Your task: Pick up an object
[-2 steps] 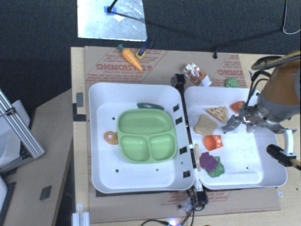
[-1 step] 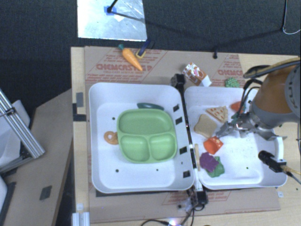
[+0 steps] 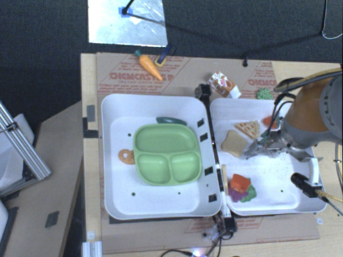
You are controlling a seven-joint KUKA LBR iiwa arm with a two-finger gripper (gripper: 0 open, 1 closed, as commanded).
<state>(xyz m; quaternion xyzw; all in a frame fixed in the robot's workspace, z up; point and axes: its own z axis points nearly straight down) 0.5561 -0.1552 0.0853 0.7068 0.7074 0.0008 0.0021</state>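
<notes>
Toys lie closest to the camera: a red-and-purple lump (image 3: 241, 188) sits below the gripper (image 3: 256, 149) in the right bin (image 3: 278, 197). Its fingers show no clear gap; I cannot tell their state. Bread (image 3: 233, 143) lies just beside the tips, a toast wedge (image 3: 247, 128) just beyond.

The only lettering I can make out is red print on the brown cardboard sheet (image 3: 177, 71) that lies under my two bins. Along its far strip it reads "CHEMCAS…" (image 3: 136, 75) to the left — the end of the word runs under the toy carrot (image 3: 150, 67) — and a matching red line (image 3: 261, 82) repeats further right, too blurred for me to spell out. More red print shows on the near edge (image 3: 201, 225), unreadable. The small carton (image 3: 224, 84) beyond the bins carries red-and-white graphics, but I cannot read any words on it.
</notes>
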